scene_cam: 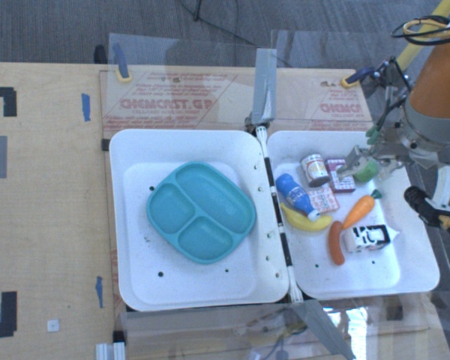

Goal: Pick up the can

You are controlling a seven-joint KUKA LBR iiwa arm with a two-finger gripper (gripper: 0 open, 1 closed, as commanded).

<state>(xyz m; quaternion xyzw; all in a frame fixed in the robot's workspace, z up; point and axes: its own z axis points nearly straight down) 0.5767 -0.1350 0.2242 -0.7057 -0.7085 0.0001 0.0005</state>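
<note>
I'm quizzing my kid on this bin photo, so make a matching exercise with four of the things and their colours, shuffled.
Things:
1. plate
2. banana
3. carrot
4. can

Colours:
A. orange
B. silver grey
C. teal
D. yellow

Pairs: 1-C, 2-D, 3-A, 4-B
</note>
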